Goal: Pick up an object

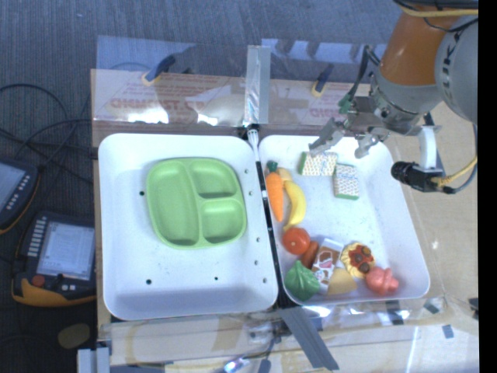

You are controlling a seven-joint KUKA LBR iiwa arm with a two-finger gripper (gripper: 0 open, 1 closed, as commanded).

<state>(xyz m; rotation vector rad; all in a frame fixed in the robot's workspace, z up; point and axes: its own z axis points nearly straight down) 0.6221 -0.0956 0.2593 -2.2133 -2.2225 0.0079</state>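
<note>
I see my gripper point(348, 141) spread wide, empty, just above two speckled, flat square sponges point(319, 164), glossy plastic banana point(294, 200) below them

Arm point(435, 45) cut off by the top and right edges, toys heaped in the right bin point(388, 208) overlapping, perhaps food pieces

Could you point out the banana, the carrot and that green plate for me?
banana point(295, 201): camera view, middle of its curve.
carrot point(275, 195): camera view, orange body.
green plate point(177, 228): camera view, floor of its large compartment.
</note>
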